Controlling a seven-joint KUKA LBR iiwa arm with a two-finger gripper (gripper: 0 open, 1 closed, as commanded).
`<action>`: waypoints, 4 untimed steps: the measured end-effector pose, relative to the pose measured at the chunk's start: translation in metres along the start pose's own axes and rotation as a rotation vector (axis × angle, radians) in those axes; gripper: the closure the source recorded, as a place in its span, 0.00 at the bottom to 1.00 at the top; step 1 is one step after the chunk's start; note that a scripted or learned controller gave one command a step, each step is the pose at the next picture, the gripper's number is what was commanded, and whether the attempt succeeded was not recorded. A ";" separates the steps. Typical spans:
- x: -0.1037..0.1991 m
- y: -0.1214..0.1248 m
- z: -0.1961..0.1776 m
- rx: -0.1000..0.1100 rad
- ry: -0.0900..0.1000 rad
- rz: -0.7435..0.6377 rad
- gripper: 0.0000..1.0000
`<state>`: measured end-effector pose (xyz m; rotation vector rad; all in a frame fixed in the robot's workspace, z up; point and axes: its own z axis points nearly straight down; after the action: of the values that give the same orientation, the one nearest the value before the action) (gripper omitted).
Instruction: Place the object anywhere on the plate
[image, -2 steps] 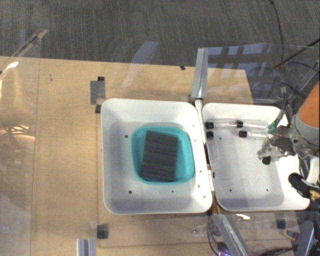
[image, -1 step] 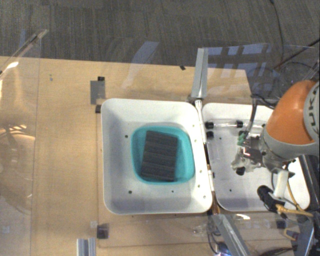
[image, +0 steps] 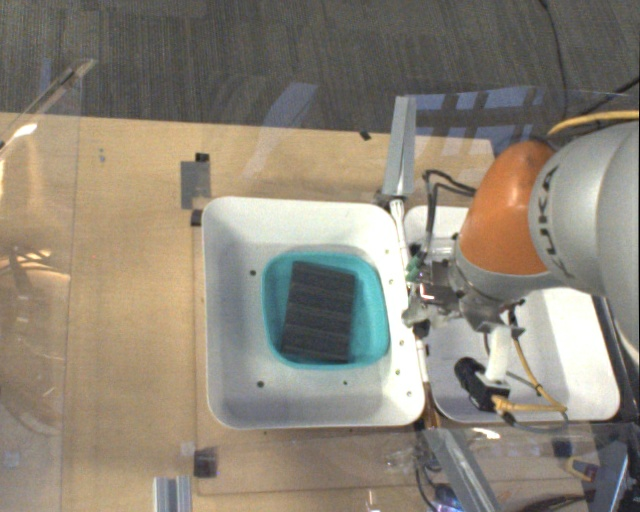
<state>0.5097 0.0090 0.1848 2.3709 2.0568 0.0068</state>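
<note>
**Camera view: object already lying on the plate**

A dark ridged block (image: 320, 311) is lying on the teal plate (image: 373, 318) in the left bin (image: 230, 300). Any sweep by the arm (image: 560, 215) risks nudging it off. The orange wrist is hiding the gripper, so I cannot tell its state.

I log two shallow white plastic bins side by side on the pale wooden bench (image: 120, 330). In the left bin (image: 235, 385) sits a teal square plate (image: 372, 315), near its middle. On that plate lies a dark ribbed rectangular block (image: 320, 310). The right bin (image: 580, 390) is just beside it. The grey arm with its orange band (image: 510, 215) hangs over the right bin's left part, beside the shared rim.
</note>
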 end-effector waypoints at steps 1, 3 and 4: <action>0.000 0.000 0.000 0.000 0.000 0.001 0.00; -0.036 0.023 -0.049 -0.002 -0.001 -0.072 0.00; -0.037 0.024 -0.049 -0.001 -0.001 -0.057 0.00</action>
<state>0.5280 -0.0307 0.2337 2.3108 2.1220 0.0066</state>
